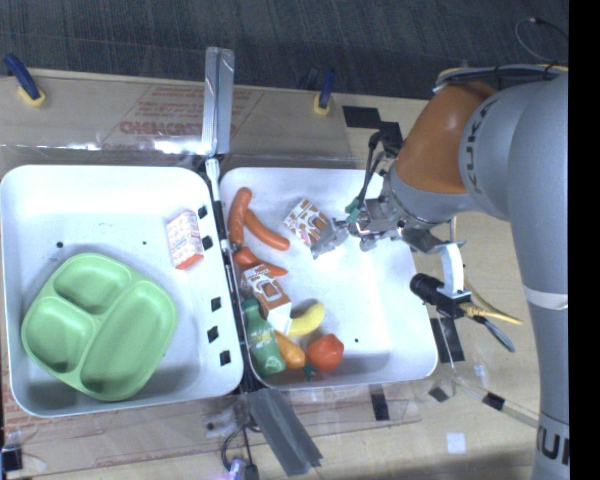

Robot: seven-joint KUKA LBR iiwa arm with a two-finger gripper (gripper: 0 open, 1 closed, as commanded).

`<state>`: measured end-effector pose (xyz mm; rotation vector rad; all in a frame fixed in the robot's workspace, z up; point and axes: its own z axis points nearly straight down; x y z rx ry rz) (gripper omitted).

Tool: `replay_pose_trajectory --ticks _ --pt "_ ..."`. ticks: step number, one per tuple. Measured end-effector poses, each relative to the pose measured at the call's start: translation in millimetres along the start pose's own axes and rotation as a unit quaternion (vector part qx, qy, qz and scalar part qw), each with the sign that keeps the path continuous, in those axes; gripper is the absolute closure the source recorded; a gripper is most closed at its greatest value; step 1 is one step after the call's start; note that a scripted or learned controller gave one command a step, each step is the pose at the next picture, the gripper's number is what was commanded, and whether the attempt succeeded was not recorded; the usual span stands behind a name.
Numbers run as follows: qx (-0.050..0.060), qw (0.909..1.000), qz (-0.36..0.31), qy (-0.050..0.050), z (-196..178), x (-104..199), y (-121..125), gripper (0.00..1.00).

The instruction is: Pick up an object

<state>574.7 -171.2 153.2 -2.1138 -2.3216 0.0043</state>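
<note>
My gripper [332, 236] hangs low over the upper middle of the right bin [380, 318]. It is right against a small red-and-white carton [303, 220], which lies tilted at its left tip. I cannot tell whether the carton is held or only touched. Left of the carton lie two sausages [264, 235] near the bin's left wall.
Along the right bin's left side lie a carrot [260, 261], a brown-and-white carton [268, 290], a banana [308, 318], a green bottle [261, 340] and a tomato [326, 352]. The left bin [100, 193] holds a green divided plate [98, 323] and a small carton [183, 238].
</note>
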Motion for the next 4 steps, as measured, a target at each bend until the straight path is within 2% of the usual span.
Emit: replay_pose_trajectory --ticks 1,2,3,4 --pt "-0.007 0.9995 0.032 -0.002 55 26 56 0.0" --pt "-0.002 0.9997 -0.026 0.0 40 37 59 0.0" --pt "-0.002 0.9996 -0.028 -0.001 31 37 60 1.0" --pt "-0.002 0.9998 0.02 0.0 -99 81 91 1.0"
